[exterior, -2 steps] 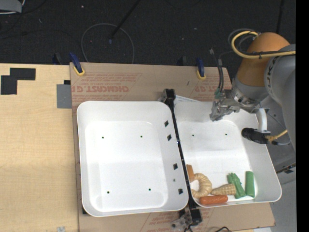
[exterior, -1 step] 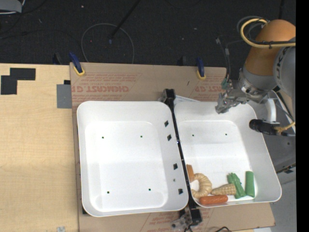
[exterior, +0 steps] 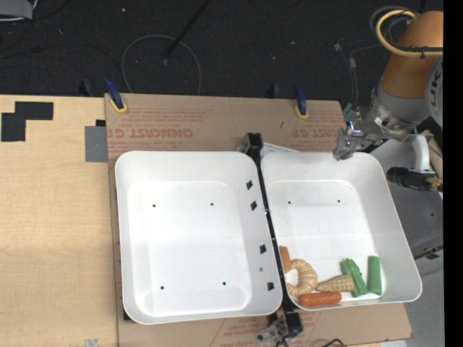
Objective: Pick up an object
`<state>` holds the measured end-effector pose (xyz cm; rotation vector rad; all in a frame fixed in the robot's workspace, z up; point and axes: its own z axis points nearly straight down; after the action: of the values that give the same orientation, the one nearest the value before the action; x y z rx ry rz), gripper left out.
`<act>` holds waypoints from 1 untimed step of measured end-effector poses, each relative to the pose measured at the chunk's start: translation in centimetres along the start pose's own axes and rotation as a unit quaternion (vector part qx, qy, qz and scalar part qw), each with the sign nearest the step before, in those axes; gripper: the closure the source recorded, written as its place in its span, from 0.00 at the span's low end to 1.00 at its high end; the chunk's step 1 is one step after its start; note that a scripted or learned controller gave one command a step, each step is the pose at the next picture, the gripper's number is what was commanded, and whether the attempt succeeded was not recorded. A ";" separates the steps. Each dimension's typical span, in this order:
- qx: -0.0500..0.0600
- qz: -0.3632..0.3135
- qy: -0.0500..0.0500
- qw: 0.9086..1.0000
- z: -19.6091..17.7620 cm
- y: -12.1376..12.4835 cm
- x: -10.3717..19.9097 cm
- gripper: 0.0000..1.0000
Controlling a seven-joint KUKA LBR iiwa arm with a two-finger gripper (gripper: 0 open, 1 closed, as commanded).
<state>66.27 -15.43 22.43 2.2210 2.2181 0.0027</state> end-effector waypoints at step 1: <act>-0.001 -0.001 0.000 1.000 -5.9 -0.3 -0.7 1.00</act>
<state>65.97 -16.12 28.34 2.2178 2.2194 0.0039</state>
